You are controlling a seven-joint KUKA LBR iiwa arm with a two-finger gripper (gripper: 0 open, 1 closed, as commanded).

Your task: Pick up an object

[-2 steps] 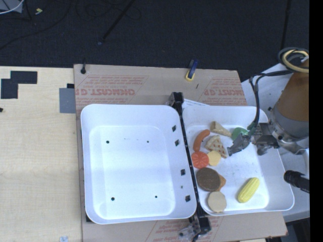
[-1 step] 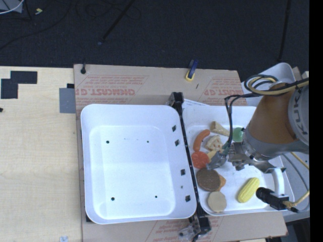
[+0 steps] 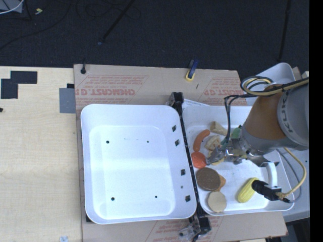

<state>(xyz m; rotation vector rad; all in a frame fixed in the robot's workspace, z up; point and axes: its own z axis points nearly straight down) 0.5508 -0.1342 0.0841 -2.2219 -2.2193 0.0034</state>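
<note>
Reaching in from the right, the grey arm with its orange band is lowering the two-finger gripper (image 3: pixel 220 154) into the right-hand shallow white bin (image 3: pixel 262 205), where all the loose objects are lying; the left-hand white bin (image 3: pixel 96 135) is sitting just beside it. The gripper is hanging over the cluster near this bin's left wall, so the likely target is there: a pale irregular lump (image 3: pixel 212 143), next to an orange carrot-shaped piece (image 3: pixel 200 138) and a red-orange round piece (image 3: pixel 198 160). How far the fingers are parted cannot be told. A brown disc (image 3: pixel 208 178), a tan disc (image 3: pixel 217 201) and a yellow corn-like piece (image 3: pixel 246 190) are lying toward the bin's near edge, apart from the gripper.
</note>
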